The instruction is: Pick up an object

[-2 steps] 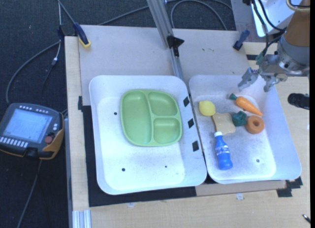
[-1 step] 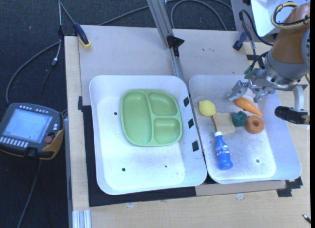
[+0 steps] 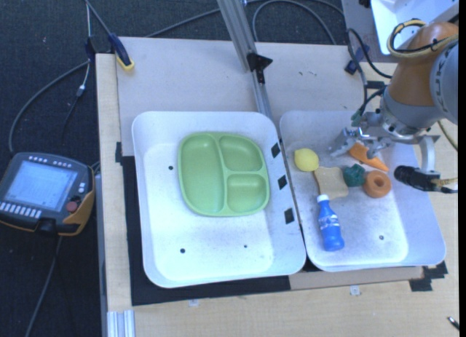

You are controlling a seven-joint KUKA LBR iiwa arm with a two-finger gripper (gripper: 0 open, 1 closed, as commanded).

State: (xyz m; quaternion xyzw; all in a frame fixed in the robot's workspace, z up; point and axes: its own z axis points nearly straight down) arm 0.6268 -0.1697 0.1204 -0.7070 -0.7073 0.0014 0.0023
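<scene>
Hand (image 3: 360,141) over a tapered orange carrot (image 3: 369,158); whether it grips, I cannot tell

The hand (image 3: 354,143) hovers over the carrot (image 3: 368,158) in the right bin (image 3: 364,252) — green plate (image 3: 222,174) left.

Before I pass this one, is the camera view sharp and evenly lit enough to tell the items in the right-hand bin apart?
Camera view: light is even and soft, shadows faint, no strong glare on the white bins. The blue bottle, yellow lemon-like item and orange ring read clearly. The hand is slightly soft and overlaps an orange piece, so detail there is muddled.
</scene>
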